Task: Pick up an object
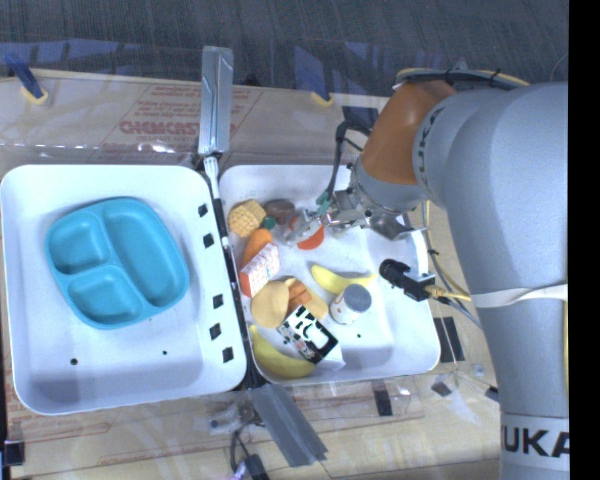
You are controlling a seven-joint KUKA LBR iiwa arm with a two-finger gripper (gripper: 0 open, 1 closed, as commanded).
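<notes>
Reaching in from three o'clock, the grey arm (500,218) with its orange band (395,133) bends down over the right bin (405,353). The gripper (320,218) sits low at the bin's upper middle, just beside a small red piece (310,236) and a brownish lump (278,209); whether it is open, closed or gripping anything cannot be told (the wrist hides the tip).

Contents of the right bin, mostly crowded toward its nine o'clock side:
- a yellow ridged piece (245,217) at eleven o'clock;
- an orange carrot-like piece (257,242) below it, touching a pink and white block (261,266);
- a tan bun-like piece (273,301) near the centre;
- a black and white box (308,334), tilted, resting against the bun;
- a yellow banana (280,364) at six o'clock, partly under the box;
- a second banana (332,278) at the centre, touching a small grey-capped jar (350,302).

The left bin (40,368) holds a blue divided plate (117,260), lying flat, well apart from the gripper.
</notes>
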